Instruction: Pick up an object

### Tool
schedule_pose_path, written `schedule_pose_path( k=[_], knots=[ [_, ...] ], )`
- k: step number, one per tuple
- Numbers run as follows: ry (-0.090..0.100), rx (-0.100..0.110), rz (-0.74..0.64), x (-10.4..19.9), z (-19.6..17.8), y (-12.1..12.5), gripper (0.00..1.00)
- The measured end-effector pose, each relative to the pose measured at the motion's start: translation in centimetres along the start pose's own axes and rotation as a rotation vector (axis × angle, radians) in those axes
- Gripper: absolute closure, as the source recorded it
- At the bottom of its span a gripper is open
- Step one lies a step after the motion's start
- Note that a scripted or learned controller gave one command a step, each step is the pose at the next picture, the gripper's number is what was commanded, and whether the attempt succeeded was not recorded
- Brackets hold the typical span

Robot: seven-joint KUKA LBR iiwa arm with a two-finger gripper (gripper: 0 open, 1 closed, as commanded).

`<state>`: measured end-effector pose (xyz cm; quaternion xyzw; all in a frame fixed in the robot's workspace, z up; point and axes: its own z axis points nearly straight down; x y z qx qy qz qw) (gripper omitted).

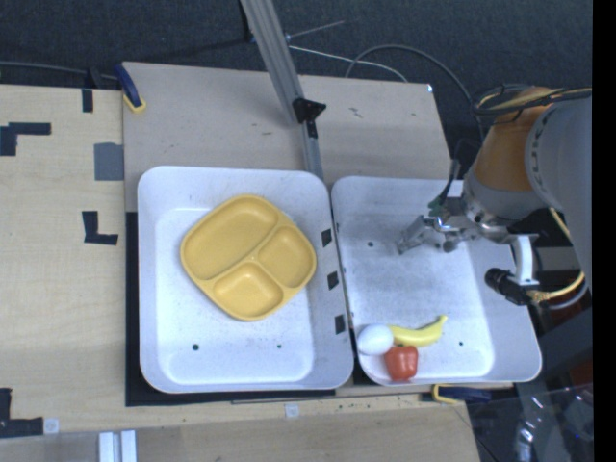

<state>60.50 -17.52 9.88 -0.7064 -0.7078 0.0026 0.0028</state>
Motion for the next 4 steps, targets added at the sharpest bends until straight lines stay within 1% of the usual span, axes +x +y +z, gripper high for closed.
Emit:
schedule_pose_path(
  k=[1, 2, 3, 4],
  knots=[
    [-0.002, -0.005, 0.000, 0.1, 1.1, 0.0, 0.00],
    [-0.001, -0.005, -0.002, 0.1, 0.1, 0.0, 1.00],
    [-0.001, -0.011, 0.000, 0.9, -5.7, -0.5, 1.00],
    [-0.001, -0.011, 0.000, 1.6, -10.3, -0.9, 1.00]
  ],
)
